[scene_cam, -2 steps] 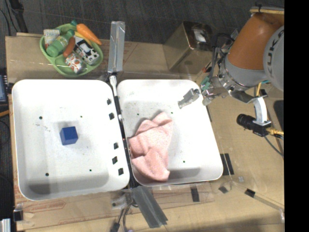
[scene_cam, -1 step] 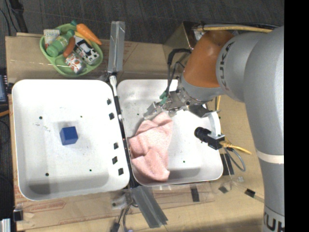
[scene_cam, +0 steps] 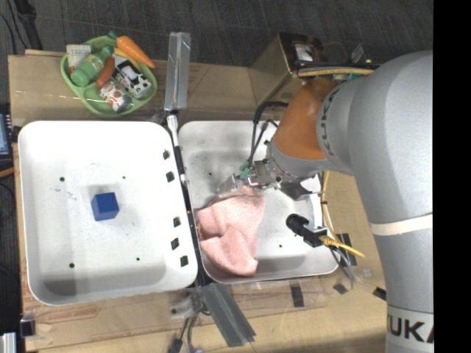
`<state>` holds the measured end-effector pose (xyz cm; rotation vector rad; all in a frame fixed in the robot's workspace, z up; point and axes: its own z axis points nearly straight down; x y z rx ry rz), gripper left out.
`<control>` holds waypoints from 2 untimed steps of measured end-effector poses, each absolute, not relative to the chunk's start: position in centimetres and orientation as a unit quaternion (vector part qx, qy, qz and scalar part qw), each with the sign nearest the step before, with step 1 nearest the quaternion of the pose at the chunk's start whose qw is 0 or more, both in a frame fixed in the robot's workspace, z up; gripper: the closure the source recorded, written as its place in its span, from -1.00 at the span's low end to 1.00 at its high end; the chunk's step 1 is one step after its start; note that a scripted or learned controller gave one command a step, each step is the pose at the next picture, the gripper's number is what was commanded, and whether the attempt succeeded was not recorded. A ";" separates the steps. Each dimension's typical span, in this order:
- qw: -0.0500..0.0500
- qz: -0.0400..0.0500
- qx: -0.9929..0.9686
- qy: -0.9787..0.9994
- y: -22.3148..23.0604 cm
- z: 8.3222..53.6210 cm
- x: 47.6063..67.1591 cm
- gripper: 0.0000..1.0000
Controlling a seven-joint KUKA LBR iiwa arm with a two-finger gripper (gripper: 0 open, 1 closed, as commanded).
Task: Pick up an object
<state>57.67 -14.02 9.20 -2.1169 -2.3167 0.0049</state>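
A pink cloth (scene_cam: pixel 229 232) lies crumpled in the right bin (scene_cam: pixel 213 142), against its left wall and near its front. My gripper (scene_cam: pixel 249 179) hangs low in that bin, right at the cloth's upper edge. The arm's wrist covers much of the gripper from above. Whether the cloth is pinched I cannot make out. A blue cube (scene_cam: pixel 105 206) sits alone in the left bin (scene_cam: pixel 44 145), left of its middle.
A green bowl (scene_cam: pixel 81 94) with toy food, including an orange carrot (scene_cam: pixel 134 49), stands on the bench behind the left bin. A metal divider bar (scene_cam: pixel 176 68) runs between the bins. The big grey arm covers the right side of the bench.
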 end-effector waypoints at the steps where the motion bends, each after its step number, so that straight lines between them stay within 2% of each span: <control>1: 0.000 0.000 -0.608 -0.794 -13.8 9.3 58.6 -1.00; 2: 0.000 0.001 -0.606 -0.795 -13.8 10.3 58.6 1.00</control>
